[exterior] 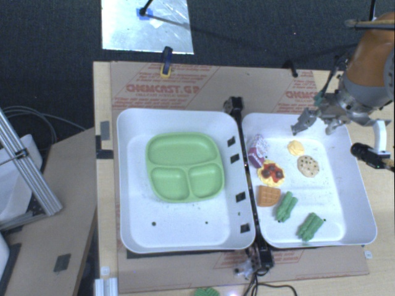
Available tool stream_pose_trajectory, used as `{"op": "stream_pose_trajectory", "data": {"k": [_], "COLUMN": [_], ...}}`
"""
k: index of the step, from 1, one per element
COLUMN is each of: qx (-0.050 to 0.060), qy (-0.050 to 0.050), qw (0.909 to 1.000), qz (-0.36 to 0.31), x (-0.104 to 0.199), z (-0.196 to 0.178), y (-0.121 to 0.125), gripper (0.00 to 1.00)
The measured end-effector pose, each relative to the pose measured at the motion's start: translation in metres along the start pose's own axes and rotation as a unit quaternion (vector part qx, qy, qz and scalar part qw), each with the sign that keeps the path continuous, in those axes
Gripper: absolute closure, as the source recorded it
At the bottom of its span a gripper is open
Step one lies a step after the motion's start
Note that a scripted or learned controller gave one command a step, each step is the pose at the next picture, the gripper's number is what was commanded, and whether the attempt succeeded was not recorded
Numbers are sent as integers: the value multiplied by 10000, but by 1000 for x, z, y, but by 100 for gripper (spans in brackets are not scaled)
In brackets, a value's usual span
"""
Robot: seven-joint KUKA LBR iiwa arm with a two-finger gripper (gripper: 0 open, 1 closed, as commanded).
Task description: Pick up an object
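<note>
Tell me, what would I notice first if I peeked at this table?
Probably the big green tray with three sections, sitting in the middle of the left bin. Next, the toy food scattered in the right bin: a cookie, a waffle, a little pizza and two green veggies. The gripper hovers over that bin's far edge, fingers spread, holding nothing.

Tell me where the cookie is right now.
The cookie lies in the right bin, just below the small yellow piece and right of the pizza slice.

Fixed overhead view, slanted down.
Looked from above onto both white bins [133, 227], left and right side by side, at moderate range.
</note>
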State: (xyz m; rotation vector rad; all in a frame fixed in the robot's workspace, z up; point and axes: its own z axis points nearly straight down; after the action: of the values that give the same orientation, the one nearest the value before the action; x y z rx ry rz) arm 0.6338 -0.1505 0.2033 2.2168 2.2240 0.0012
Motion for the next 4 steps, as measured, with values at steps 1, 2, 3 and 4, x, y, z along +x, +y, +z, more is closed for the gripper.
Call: {"op": "stream_pose_trajectory", "data": {"k": [1,2,3,4], "qx": [12,-13,-13,24], "qy": [20,-20,10,21], "qw": [10000,10000,10000,10000], "qz": [-7,42,-26,-25], "x": [52,-62,19,88], "z": [123,101,18,19], "y": [-48,-58,-87,-149], "gripper": [0,0,0,0]}}
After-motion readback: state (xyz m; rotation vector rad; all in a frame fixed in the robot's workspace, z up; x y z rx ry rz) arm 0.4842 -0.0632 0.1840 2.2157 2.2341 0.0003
